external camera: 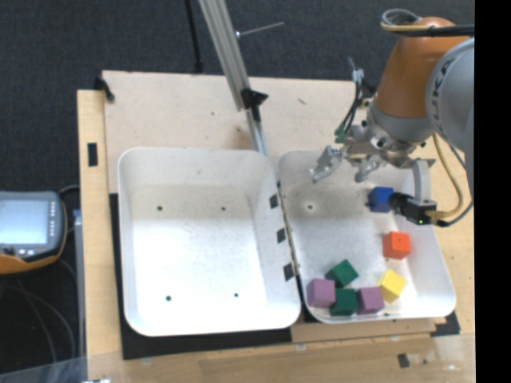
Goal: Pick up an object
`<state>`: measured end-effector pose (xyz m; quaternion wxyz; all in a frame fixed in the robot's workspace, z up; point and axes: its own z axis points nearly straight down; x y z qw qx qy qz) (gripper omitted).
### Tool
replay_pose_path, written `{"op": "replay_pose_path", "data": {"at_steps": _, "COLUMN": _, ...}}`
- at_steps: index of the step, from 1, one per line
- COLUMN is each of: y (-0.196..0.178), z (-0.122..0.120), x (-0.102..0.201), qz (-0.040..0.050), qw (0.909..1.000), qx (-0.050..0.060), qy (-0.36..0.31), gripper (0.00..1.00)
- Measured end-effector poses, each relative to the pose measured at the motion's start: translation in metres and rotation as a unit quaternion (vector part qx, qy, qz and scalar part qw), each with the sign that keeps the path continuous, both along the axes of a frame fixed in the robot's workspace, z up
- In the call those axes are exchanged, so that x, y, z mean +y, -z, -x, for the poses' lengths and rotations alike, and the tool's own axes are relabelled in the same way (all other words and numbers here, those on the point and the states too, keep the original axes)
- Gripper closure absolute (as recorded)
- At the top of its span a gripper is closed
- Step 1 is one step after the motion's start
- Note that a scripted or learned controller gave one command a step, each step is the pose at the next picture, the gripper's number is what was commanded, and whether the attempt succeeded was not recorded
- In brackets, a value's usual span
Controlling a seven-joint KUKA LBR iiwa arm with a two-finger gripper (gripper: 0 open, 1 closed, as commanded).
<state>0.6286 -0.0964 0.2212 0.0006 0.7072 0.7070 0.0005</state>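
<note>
The gripper [345,166] was seen poised over the far end of the right bin [443,294], its jaws spread apart with nothing between them, so no object could be counted as held. The blocks were gathered toward the near end of that bin: a blue block [380,199] lay closest to the jaws, just beside the wrist hardware, and an orange block [397,245] was set a little nearer the camera by the right wall. A yellow block [393,283], two purple blocks [321,291] [370,299] and two green blocks [343,273] [346,302] were crowded together at the near rim, several of them touching, probably because loose pieces tend to be swept against a wall. The blue block was judged the easiest target, since bare floor was left around it, though the cabling beside it might get in the way. The clustered blocks were judged harder, as little room was left for the jaws between neighbours and the rim. The left bin [128,214] was well apart from the arm, and the bare middle of the right bin offered open room for an approach. A slanted metal post [227,46] stood on the bench [160,110] behind the bins, away from the arm's likely path.
</note>
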Motion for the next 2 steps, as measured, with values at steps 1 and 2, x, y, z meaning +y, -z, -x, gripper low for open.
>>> {"op": "replay_pose_path", "data": {"at_steps": 1, "y": -0.041, "z": 0.033, "x": 0.032, "qz": -0.0005, "qw": 1.0, "qx": -0.001, "qy": -0.003, "gripper": 0.0}}
{"op": "replay_pose_path", "data": {"at_steps": 2, "y": -0.091, "z": 0.066, "x": 0.031, "qz": 0.0003, "qw": 1.0, "qx": -0.002, "qy": 0.0, "gripper": 0.0}}
